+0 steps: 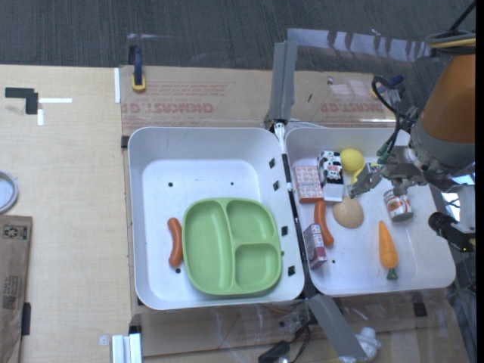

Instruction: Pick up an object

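Item: bread roll (349, 214), tan, rounded, lying loose on the floor of the right-hand bin (423, 278), the object nearest below the gripper (368, 181) and so the likeliest candidate for the pick. Handling, by judgement: light, probably a toy food piece, firm enough to bear a squeeze but domed, so fingers placed high may slide off; best taken across its widest middle, low on the sides. Neighbours: a red sausage (321, 218) just beside it to the left, a small wrapped packet (314, 246) below that, a pink patterned box (308, 183) and a black-and-white carton (330, 168) above, a yellow ball (352, 159) near the carton, a small can (398, 206) to the right lying tilted, and a carrot (387, 248) lower right, apart from the roll. Gripper: dark fingers hang above the roll and close to the yellow ball, seemingly parted a little with nothing seen between them; the exact opening is hard to read. Clearance, by judgement: tight on the sausage side, freer toward the can. Left-hand bin (151, 203): a green divided plate (231, 246) and a second sausage (175, 242) just beside it. Surroundings: cardboard sheet (197, 97) behind the bins, light wood bench (60, 203) to the left.
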`<act>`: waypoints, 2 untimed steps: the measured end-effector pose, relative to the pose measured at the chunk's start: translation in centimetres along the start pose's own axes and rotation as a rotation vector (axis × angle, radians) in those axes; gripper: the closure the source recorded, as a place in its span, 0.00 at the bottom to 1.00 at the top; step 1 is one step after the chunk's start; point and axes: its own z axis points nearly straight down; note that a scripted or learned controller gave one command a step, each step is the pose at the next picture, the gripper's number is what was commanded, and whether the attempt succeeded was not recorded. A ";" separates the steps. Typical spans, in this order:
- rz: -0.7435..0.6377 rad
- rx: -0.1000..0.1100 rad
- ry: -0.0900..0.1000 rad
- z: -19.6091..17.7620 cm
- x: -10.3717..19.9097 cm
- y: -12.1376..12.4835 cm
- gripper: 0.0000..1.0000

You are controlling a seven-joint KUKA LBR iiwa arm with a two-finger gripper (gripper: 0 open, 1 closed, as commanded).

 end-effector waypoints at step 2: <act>-0.089 -0.001 0.001 14.0 -10.0 -4.3 0.00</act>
